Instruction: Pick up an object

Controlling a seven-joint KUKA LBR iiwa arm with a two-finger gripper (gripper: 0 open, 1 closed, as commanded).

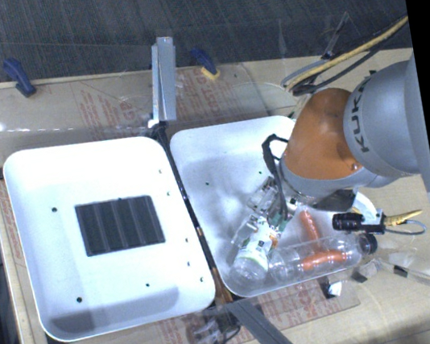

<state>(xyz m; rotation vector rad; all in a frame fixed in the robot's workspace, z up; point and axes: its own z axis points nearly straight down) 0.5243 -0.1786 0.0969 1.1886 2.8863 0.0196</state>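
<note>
White letters reading "KU" are showing on the grey arm [384,131] reaching over the right bin [213,159], where its gripper [274,208] is hanging above a heap of clear plastic bottles [312,261], one with a green label [253,244], and orange pieces [310,225]. I cannot tell its grip. The left bin [46,236] is carrying a dark ribbed panel [119,224].

Two white bins: left bin [38,237], right bin [213,159]. One dark grate [120,224] in left bin. Two clear bottles by right bin's lower edge [254,252], [315,258]. Two blue clamps on bench's top edge [18,76], [202,60].
</note>
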